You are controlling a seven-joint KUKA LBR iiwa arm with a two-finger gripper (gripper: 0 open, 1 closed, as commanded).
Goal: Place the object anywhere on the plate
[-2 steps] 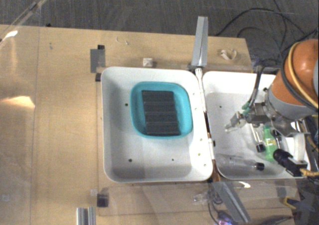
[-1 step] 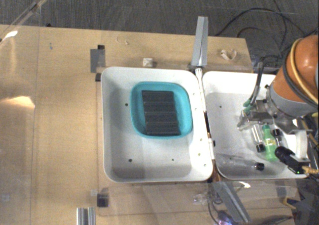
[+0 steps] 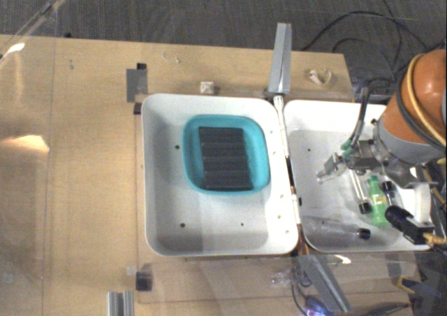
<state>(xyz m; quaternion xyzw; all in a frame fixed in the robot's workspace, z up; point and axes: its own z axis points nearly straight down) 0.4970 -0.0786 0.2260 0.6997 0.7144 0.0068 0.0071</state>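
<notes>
A teal plate (image 3: pixel 260 157) with rounded corners lies in the left bin (image 3: pixel 164 189), towards its back. A dark ridged rectangle (image 3: pixel 225 159) covers the plate's middle. My gripper (image 3: pixel 372 198) hangs low over the right bin (image 3: pixel 314 147), near its right side. A small bright green object (image 3: pixel 378 204) sits directly at the gripper's tip, partly hidden by it. I cannot make out whether the object is gripped or just lying on the bin floor beneath.
A clear tube-like thing with a black end (image 3: pixel 347 229) lies along the right bin's front wall. A grey metal post (image 3: pixel 281 59) stands behind the divide between the bins. Bare white floor stretches in front of the plate.
</notes>
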